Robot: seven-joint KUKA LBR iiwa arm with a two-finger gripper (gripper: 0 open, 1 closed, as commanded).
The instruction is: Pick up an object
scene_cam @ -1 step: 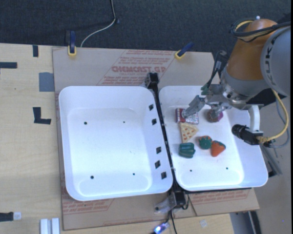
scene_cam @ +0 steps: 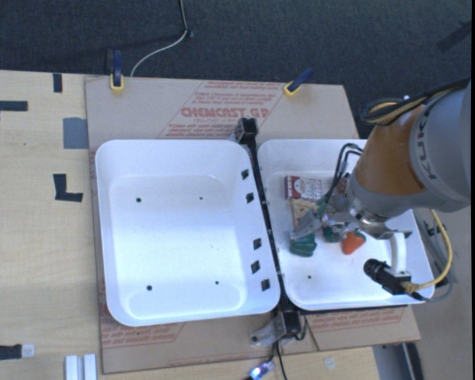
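Clutter for the pick lies in the right bin [scene_cam: 332, 290], bunched near its middle beneath the wrist; the gripper [scene_cam: 326, 218] hangs low over that bunch, and whether its jaws are spread or pressed together cannot be told, since the wrist hides them; the likeliest target is the green piece [scene_cam: 303, 248], lying on the bin floor just beside the gripper on the side toward the left bin [scene_cam: 174, 299]; it looks small, rounded and probably light, perhaps smooth plastic or rubber, so it may roll or slip sideways under a pinch; a straight-down hold across its narrower width seems safest; the orange piece [scene_cam: 352, 245] lies on the gripper's other side, apart from the rest, and looks just as small and light, so it would be a fair second choice; the red packet [scene_cam: 303, 187] lies flat toward the far wall and is probably too thin to pinch off the floor; the tan piece [scene_cam: 302, 208] sits just below it, touching or overlapping, I cannot say which; it crowds the green piece from above, and the shared bin wall nearby leaves little room on that side.
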